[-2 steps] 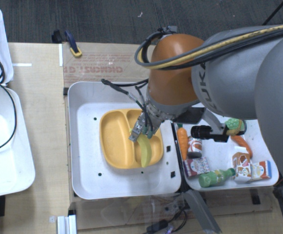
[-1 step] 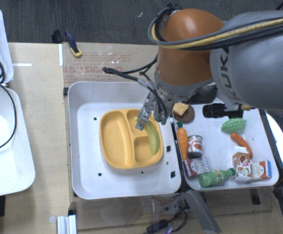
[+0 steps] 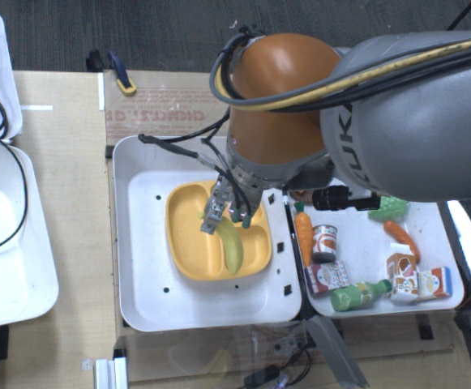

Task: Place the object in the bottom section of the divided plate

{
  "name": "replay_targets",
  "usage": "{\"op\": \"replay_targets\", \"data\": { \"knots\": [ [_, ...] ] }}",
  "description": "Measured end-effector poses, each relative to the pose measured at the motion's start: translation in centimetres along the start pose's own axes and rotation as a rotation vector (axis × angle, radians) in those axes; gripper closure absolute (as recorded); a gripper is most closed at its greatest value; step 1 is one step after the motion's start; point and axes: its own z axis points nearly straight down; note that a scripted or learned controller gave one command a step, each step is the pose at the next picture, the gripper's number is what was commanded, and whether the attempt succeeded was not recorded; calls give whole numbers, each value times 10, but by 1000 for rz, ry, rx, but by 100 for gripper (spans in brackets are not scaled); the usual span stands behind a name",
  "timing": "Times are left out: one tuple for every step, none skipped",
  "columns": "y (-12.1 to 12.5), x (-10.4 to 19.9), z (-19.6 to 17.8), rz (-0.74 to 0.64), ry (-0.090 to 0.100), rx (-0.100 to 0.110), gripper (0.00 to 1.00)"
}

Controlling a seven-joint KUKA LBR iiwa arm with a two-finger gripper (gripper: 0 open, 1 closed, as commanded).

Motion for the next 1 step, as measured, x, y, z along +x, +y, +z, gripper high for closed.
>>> {"op": "replay_targets", "data": {
  "knots": [
    [0, 0, 0, 0, 0, 0, 0]
  ]
}}
